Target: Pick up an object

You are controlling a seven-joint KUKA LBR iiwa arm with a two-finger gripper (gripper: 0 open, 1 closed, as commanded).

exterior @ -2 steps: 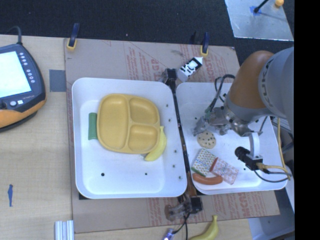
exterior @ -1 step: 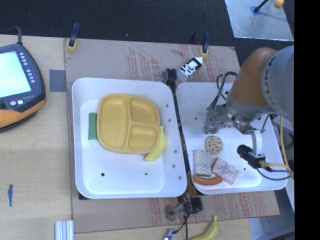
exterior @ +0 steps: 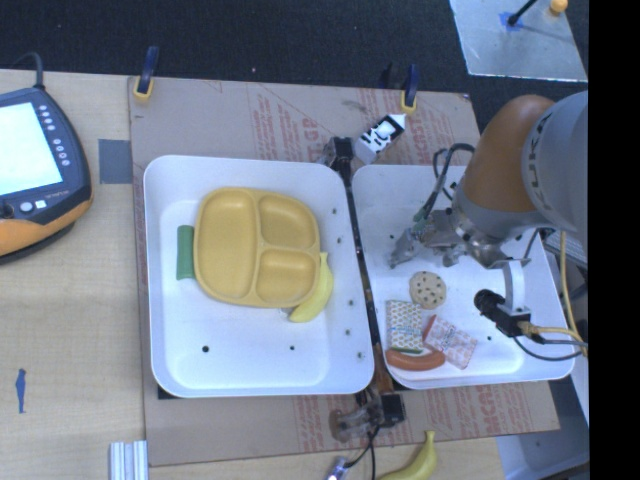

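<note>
Gripper (exterior: 425,243) low in right bin (exterior: 380,198), just above cookie (exterior: 427,288), nothing between fingers; jaw gap, honestly can't tell. Sausage (exterior: 414,360) and 2 packets below cookie. Guessing cookie's the target, since arm hovers right there.

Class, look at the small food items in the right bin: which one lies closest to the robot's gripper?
The round cookie. It sits just below the gripper, while the patterned packet, the red sausage and the small wrapper lie further down the right bin.
</note>
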